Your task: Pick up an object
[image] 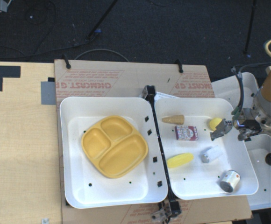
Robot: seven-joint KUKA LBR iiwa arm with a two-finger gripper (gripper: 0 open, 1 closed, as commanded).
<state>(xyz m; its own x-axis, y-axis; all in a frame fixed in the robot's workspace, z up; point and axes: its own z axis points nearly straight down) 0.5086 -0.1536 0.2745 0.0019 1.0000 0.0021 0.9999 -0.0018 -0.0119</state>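
Camera view: I judge the pick not yet made. My gripper [232, 129] sits at the right edge of the right bin [191, 194], jaws apart and holding nothing. The nearest candidate, a small round yellow object [215, 123], lies just left of it (touching? can't tell).

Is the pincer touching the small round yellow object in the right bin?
Cannot tell. In the camera view the pincer sits just right of the small round yellow object, too close and blurred to show gap or contact.
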